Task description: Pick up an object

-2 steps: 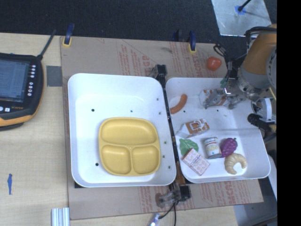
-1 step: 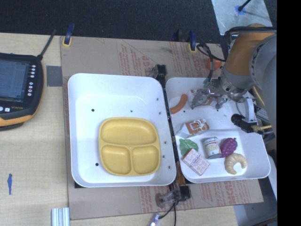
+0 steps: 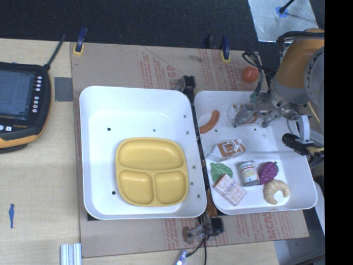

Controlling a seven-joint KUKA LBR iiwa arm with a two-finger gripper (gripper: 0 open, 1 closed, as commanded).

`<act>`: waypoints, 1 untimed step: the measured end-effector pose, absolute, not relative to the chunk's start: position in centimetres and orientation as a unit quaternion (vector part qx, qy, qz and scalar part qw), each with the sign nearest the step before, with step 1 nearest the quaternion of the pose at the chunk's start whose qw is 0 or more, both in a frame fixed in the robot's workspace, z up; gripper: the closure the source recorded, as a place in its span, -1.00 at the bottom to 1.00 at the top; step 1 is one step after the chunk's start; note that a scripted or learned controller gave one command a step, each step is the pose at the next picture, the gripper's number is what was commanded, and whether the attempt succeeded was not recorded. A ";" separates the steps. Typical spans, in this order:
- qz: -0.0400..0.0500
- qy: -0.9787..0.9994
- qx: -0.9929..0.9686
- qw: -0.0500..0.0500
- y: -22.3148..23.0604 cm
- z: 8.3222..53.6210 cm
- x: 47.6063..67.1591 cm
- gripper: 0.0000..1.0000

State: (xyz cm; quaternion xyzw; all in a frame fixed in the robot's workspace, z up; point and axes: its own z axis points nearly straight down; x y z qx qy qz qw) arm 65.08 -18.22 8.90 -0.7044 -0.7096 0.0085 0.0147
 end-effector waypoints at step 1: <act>0.007 -0.709 -0.705 0.020 -20.7 8.8 65.1 -1.00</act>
